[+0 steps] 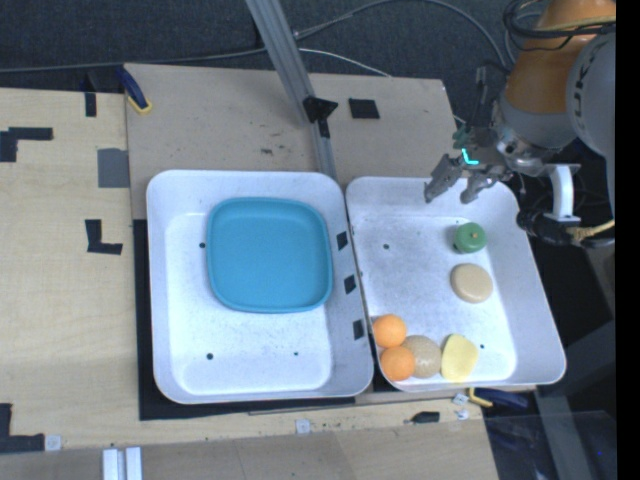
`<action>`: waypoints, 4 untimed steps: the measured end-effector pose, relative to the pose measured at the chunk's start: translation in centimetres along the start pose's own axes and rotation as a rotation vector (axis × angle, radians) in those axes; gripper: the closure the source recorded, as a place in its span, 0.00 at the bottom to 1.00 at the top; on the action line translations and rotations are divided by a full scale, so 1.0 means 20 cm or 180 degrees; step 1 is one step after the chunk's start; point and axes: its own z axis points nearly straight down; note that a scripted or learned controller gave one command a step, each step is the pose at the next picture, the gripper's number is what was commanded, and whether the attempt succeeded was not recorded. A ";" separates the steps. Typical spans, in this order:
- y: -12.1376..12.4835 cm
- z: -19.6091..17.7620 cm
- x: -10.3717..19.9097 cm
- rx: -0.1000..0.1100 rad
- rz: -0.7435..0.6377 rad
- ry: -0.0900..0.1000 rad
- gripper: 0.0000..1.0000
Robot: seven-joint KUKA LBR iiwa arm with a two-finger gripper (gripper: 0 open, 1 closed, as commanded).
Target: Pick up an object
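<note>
My end effector (pixel 452 186) hangs over the far edge of the right bin (pixel 400 228), with its two fingers spread apart and nothing between them. It touches no toy. The green ball (pixel 469 236) is the closest thing, just a little nearer the camera than my fingers. Past the green ball lie a tan lump (pixel 471 282), then two orange balls (pixel 393 348), a beige lump (pixel 424 355) and a yellow piece (pixel 459 357) all bunched together. I think the green ball could roll away if one finger bumps it first. In the bunch, I might push things and grab none.
</note>
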 end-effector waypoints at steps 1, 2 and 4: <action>0.00 0.00 0.00 0.0000 0.0000 0.0000 0.00; 0.03 0.29 0.03 0.0016 -0.0001 0.0002 0.00; 0.02 0.71 0.07 0.0001 -0.0002 -0.0001 0.00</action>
